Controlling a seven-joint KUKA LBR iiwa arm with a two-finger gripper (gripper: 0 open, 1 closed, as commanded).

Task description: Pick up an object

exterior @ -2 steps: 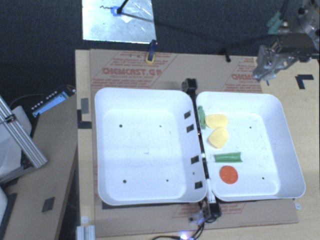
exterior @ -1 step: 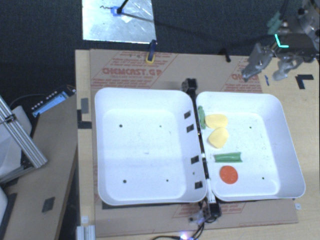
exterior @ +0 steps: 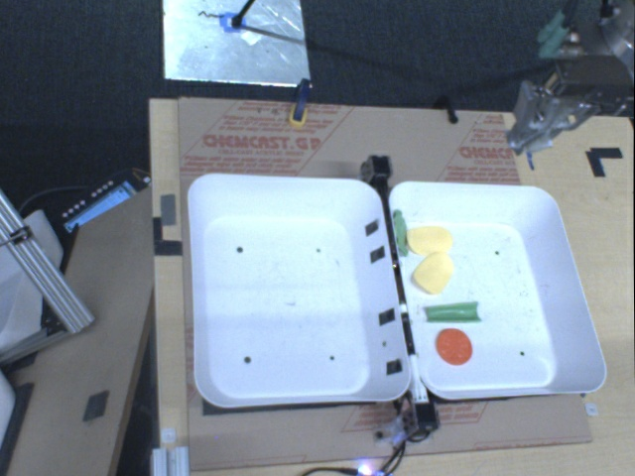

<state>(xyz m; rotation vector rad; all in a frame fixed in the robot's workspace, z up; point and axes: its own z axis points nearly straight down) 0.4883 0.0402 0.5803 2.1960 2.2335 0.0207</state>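
Note:
The right bin (exterior: 556, 266) holds several small items along its left side. A thin green piece (exterior: 400, 232) lies against the left wall, and beside it sit two yellow pieces (exterior: 430, 239) (exterior: 434, 273). Below them lies a green bar (exterior: 452, 312) flat, with a red disc (exterior: 454, 346) nearer the front. My gripper (exterior: 528, 139) hangs high over the bench beyond the right bin's far right corner, well apart from all the items and with nothing seen in it.
The left bin (exterior: 213, 266) stands beside the right one, joined by a black hinge strip (exterior: 392, 286). A cardboard sheet (exterior: 258, 137) lies under both. A foil sheet (exterior: 236, 26) lies at the back left and metal rails (exterior: 40, 276) at the far left.

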